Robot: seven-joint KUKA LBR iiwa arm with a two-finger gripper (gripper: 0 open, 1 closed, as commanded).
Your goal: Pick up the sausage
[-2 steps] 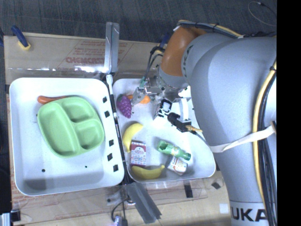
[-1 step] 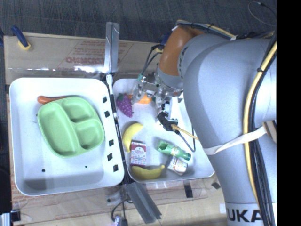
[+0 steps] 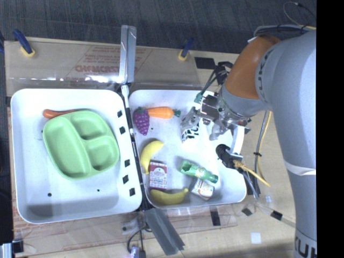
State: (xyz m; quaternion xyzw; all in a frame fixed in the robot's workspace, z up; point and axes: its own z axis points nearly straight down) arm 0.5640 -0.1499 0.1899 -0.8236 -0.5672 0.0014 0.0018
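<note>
The sausage [image 3: 55, 113] is a thin orange-red stick lying at the back left of the left bin [image 3: 27, 198]. Its near side is partly hidden by the rim of the green divided plate [image 3: 80, 143]. My gripper [image 3: 190, 129] is low over the back middle of the right bin [image 3: 236, 195], pointing left, far to the right of the sausage. A small black-and-white shape sits at its tip, and I cannot make out what it is.
In the right bin lie purple grapes [image 3: 141, 120], a carrot [image 3: 160, 112], a banana [image 3: 150, 152], a small red carton [image 3: 158, 176], a second banana [image 3: 168, 196], a green bottle [image 3: 198, 171] and a can [image 3: 202, 188]. A divider wall [image 3: 129, 138] separates the bins.
</note>
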